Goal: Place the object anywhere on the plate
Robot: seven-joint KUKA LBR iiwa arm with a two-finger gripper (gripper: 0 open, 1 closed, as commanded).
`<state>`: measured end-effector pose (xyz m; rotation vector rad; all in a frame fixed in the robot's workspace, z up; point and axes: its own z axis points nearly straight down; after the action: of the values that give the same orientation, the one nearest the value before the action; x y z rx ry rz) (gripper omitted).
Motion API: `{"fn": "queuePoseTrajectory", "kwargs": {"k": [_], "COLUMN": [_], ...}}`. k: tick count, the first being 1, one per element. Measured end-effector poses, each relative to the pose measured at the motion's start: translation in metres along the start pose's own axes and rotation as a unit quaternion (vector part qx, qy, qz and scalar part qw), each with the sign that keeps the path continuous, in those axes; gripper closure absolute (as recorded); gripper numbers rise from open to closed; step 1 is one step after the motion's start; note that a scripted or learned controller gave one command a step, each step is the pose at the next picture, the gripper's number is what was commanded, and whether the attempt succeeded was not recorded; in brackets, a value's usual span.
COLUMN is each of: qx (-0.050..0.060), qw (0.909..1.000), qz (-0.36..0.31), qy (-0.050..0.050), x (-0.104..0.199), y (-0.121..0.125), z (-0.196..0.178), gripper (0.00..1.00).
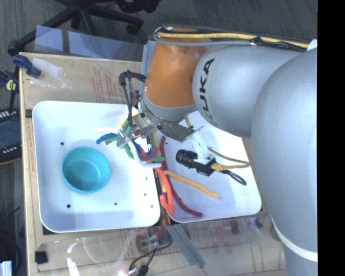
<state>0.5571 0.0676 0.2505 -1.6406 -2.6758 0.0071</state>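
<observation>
floor: dark grey speckled carpet (102, 40) | furniture: black star-shaped office-chair base (102, 16) at top edge | bench: pale plywood top (81, 81), clear plastic sheet (59, 40) at far edge | light: bright, even, from overhead

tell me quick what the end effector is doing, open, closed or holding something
End effector: low over the near edge of the left bin, in among colored strips; cannot be told whether it is open, closed or holding one.
</observation>
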Motion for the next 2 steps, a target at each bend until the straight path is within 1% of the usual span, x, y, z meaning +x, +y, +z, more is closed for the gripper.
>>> {"fn": "queuePoseTrajectory", "kwargs": {"k": [1, 2], "qx": [0.0, 0.001], "qw": [0.9997, 0.9999], "qz": [0.026, 0.016], "qy": [0.0, 0.001], "x": [-0.07, 0.007], "y": [0.03, 0.043], "z": [-0.004, 0.024], "gripper": [1.0, 1.0]}}
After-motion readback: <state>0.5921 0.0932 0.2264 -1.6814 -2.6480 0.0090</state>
